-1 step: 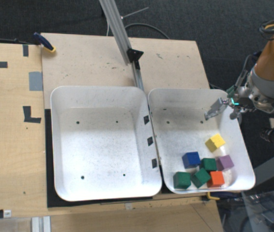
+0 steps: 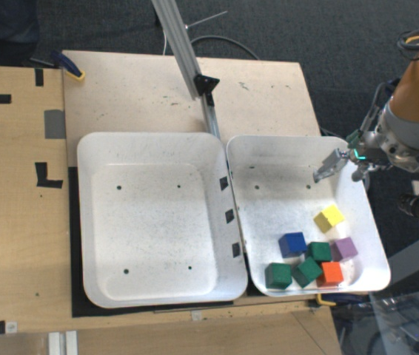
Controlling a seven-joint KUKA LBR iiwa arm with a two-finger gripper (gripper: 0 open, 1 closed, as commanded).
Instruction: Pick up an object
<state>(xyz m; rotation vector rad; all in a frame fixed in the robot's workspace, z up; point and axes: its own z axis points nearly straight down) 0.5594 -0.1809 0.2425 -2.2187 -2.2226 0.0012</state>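
Observation:
Several small blocks lie in the near right corner of the right bin (image 2: 269, 161): a yellow block (image 2: 329, 217), a blue block (image 2: 292, 243), a purple block (image 2: 345, 248), an orange block (image 2: 332, 273) and three green blocks (image 2: 277, 275) (image 2: 307, 271) (image 2: 318, 251). My gripper (image 2: 345, 166) hovers over the bin's far right edge, above and behind the yellow block. Its fingers (image 2: 328, 166) are spread apart with nothing between them.
The left bin (image 2: 150, 220) sits beside the right one. A slanted metal pole (image 2: 183, 46) with a black clamp (image 2: 206, 85) crosses above the bench behind the bins. Cables lie on the dark floor at the back.

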